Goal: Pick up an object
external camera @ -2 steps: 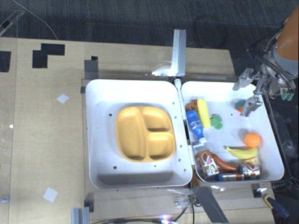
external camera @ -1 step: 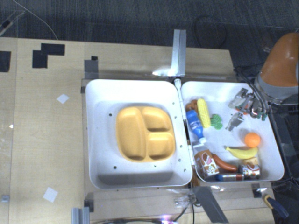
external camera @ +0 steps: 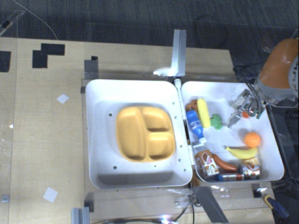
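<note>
A yellow tray [external camera: 142,133] is lying in the left bin [external camera: 96,139]. In the right bin [external camera: 275,164], a banana [external camera: 242,151] and an orange [external camera: 252,139] are resting apart from the gripper [external camera: 239,112], whose fingers are seemingly spread, gripping nothing.

You see arm [external camera: 280,73] cut off at right edge; only orange band and wrist show. Gripper [external camera: 237,115] too small and cluttered: finger gap unreadable. Can [external camera: 250,171] and jar [external camera: 205,164] labels too blurred to read. Blue bottle [external camera: 195,124] partly hidden under right bin [external camera: 275,167] rim beside corn [external camera: 203,113]
</note>
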